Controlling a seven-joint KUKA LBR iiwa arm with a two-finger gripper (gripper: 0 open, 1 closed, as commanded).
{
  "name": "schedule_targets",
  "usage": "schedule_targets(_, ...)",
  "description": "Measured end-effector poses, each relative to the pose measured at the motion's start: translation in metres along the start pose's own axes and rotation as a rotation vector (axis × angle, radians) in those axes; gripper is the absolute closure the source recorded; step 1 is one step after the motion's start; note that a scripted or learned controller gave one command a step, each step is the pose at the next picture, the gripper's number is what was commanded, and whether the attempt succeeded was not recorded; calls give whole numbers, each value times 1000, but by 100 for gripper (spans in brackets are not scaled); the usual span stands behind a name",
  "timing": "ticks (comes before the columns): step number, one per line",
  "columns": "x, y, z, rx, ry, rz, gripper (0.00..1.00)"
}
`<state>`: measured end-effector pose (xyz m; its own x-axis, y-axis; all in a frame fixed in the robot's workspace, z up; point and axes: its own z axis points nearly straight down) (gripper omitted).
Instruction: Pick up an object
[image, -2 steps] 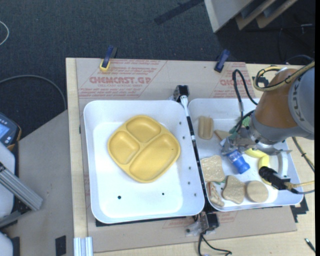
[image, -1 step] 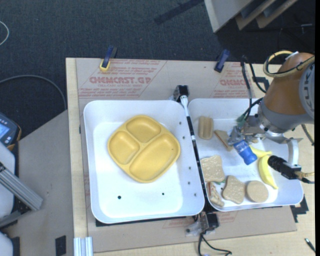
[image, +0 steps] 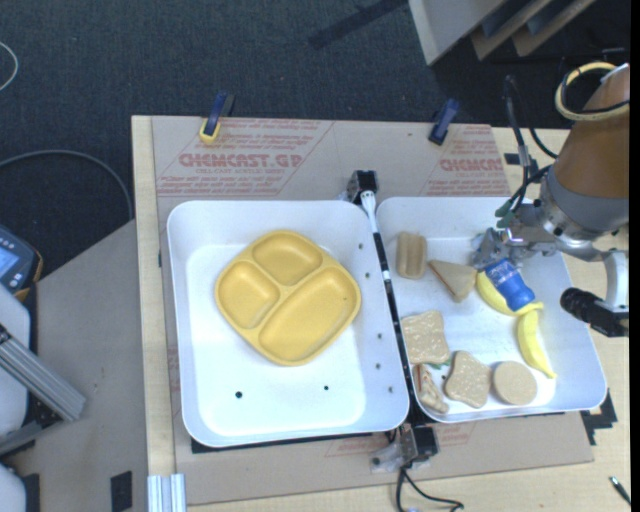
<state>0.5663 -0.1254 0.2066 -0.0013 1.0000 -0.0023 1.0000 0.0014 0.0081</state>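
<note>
Overhead, two shallow white bins sat side by side on the cardboard-covered surface (image: 300, 150). The left bin (image: 195, 300) held a yellow divided plate (image: 288, 296), its three compartments bare, lying near the bin's middle.

The right bin (image: 585, 385) carried a scatter of play food: a tan bread roll (image: 411, 254) near the divider, a pale wedge (image: 455, 278) just beside it, a cracker square (image: 426, 337) lower down, two slices of toast (image: 458, 382) overlapping at the front edge, and a round biscuit (image: 514, 382) beside them. A yellow banana (image: 535, 342) curved along the bin's right side.

The grey arm with its orange band (image: 595, 150) reached in from the right, and its end effector (image: 505, 268) hung over the back of the right bin, just above the banana's upper end. A blue part (image: 512, 283) showed at its tip, touching or overlapping the banana; whether the end effector was released or clenched could not be told from this angle, and nothing was visibly held.

Two clamps (image: 213, 118) pinned the surface's far edge.
</note>
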Motion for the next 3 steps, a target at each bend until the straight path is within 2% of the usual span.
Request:
schedule_targets(1, 0, 1, -20, 3, 1, 0, 100)
schedule_targets(2, 35, -35, -17, 13, 5, -1, 100)
schedule_targets(3, 53, -69, -16, 13, 5, 1, 100)
